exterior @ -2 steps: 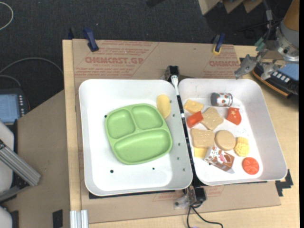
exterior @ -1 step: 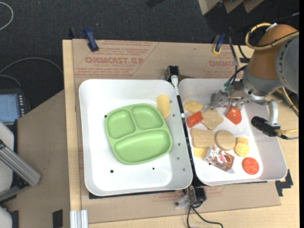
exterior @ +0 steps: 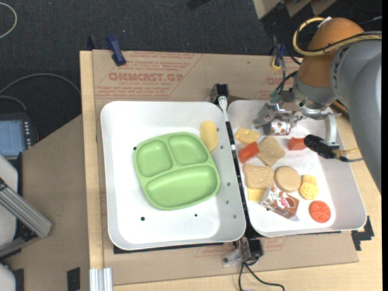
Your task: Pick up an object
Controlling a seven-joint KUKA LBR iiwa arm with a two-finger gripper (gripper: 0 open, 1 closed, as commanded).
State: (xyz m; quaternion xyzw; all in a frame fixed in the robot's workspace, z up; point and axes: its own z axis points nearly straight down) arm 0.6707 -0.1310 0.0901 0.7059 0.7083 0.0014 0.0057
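My gripper (exterior: 277, 117) hangs low over the far end of the right bin (exterior: 345, 180), under the grey arm with its orange band. Directly beneath it is a small white and red object (exterior: 280, 127); I cannot tell whether the gripper touches it. Food items lie close by: a yellow wedge (exterior: 246, 135), a red piece (exterior: 248, 152), a tan cracker (exterior: 271, 150) and a small red block (exterior: 296, 143).
Nearer the front of the right bin lie a bread square (exterior: 257, 176), a round cookie (exterior: 287, 177), a corn piece (exterior: 308, 187), a tomato slice (exterior: 319, 210) and a brown packet (exterior: 282, 202). The left bin (exterior: 121, 211) holds a green divided plate (exterior: 176, 168) and a yellow item (exterior: 208, 135).
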